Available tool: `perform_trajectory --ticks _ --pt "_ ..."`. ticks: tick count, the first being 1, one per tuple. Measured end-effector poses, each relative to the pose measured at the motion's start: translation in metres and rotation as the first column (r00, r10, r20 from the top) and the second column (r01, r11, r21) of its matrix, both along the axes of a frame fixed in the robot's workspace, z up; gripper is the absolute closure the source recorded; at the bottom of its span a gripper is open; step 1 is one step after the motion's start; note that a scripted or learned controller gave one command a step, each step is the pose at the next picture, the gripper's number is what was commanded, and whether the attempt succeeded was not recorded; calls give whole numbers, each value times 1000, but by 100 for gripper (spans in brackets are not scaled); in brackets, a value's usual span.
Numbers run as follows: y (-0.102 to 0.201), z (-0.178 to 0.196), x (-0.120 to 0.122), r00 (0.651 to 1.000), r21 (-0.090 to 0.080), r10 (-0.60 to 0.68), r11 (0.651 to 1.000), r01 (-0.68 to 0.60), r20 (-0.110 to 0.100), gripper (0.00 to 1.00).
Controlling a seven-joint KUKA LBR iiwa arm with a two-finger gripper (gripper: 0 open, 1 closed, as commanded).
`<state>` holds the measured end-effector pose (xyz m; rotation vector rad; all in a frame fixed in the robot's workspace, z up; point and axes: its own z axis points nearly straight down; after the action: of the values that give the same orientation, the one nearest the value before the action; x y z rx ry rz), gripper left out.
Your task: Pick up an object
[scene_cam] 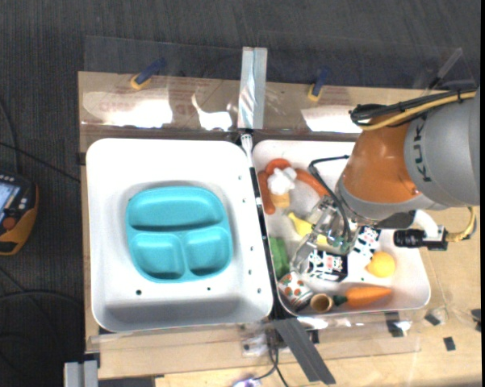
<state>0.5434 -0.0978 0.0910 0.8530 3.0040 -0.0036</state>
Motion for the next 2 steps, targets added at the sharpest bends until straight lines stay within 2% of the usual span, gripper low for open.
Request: perform_trajectory --ticks 1,2 --pt "2 -1 69 994 6 -112 994 112 -4 0" --pt "-2 -1 25 953 11 -303 953 303 -2 0"
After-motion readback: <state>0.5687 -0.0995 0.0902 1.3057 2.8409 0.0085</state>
